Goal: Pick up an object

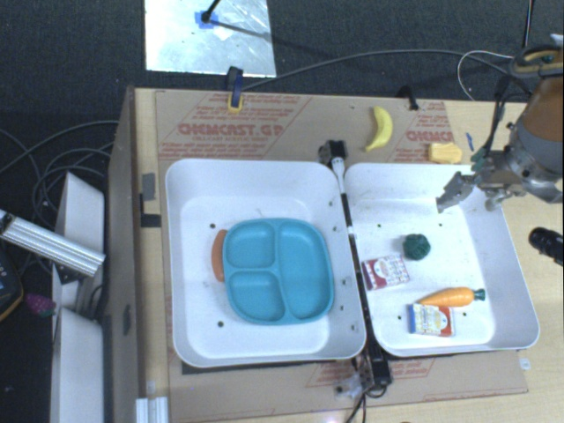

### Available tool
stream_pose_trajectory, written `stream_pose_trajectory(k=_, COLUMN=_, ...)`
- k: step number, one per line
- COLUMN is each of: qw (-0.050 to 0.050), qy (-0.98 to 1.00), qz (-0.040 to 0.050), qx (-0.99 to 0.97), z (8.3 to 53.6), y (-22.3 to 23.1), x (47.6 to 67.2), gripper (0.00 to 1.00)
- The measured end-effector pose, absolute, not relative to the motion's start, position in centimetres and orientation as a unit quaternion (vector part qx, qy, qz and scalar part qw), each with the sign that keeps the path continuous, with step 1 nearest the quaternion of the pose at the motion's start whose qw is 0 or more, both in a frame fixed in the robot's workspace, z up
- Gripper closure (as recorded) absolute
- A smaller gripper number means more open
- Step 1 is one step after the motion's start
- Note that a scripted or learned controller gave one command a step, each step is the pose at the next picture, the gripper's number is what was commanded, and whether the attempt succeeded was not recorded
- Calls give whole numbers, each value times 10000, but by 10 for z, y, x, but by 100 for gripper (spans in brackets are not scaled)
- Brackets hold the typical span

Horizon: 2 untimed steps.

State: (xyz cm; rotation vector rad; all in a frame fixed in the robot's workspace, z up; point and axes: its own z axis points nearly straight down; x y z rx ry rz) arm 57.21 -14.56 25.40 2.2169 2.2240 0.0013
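The right bin (507,236) holds a dark green ball (417,247), a red and white carton (385,272), a toy carrot (451,297) and a small red, white and blue box (431,321). My gripper (471,194) hangs over the bin's far right part, above and to the right of the green ball and apart from it. Its two grey fingers (451,192) are spread open with nothing between them. In the left bin (189,236) lies a blue divided plate (278,270), with an orange sausage-shaped toy (217,254) against its left edge.
A toy banana (381,128) and a yellow block (445,153) lie on the cardboard behind the bins. A black divider (346,227) runs between the two bins. Cables trail across the back of the bench.
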Motion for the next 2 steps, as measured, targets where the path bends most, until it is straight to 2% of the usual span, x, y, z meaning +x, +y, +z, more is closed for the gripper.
stream_pose_trajectory(k=1, qw=-16, qy=7076, qz=-9, qx=7066, z=93, y=-129, x=575, gripper=0)
stream_pose_trajectory(k=2, qw=11, qy=7079, qz=9, qx=7063, z=106, y=-130, x=577, gripper=100)
